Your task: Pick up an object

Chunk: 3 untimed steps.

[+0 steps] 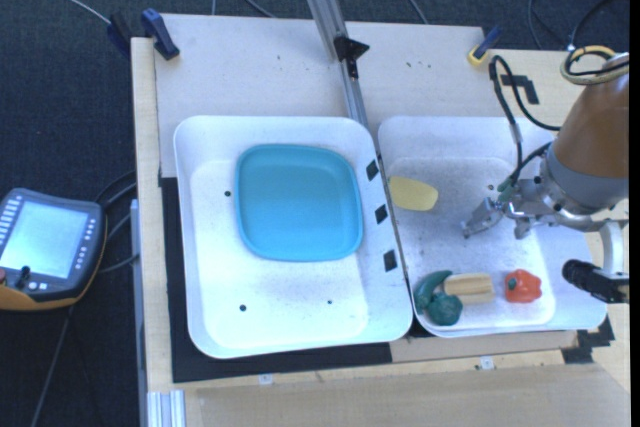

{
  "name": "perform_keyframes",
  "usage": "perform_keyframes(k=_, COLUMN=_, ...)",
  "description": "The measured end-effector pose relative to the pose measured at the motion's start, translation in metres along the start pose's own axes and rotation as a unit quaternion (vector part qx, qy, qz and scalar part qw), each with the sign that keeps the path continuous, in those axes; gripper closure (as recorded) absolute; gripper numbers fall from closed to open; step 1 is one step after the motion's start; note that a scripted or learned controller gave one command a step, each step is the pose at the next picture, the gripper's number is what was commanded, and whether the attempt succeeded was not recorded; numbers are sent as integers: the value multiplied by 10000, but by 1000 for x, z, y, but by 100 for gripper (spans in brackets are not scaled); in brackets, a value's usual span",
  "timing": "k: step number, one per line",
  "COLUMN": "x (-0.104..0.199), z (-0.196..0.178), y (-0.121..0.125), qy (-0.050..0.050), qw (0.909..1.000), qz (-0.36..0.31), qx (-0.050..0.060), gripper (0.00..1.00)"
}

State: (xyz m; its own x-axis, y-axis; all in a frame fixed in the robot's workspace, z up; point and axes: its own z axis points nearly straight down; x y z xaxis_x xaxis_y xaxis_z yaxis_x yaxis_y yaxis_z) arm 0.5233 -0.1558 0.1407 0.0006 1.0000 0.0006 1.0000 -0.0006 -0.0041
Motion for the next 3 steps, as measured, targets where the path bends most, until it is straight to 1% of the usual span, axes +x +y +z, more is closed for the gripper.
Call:
perform_keyframes(k=1, x=0, z=47, y=-1, qy=1, qw=10000, qz=-3, qx=-2, gripper=0)
perform_keyframes(k=2, x=0, z=35, y=1, qy=-3, qw=10000, qz=-5, qx=-27, gripper=100)
perform_keyframes(k=3, x=1, z=-8, y=5, qy=-7, qw=10000, qz=-6, qx=-40, gripper=100)
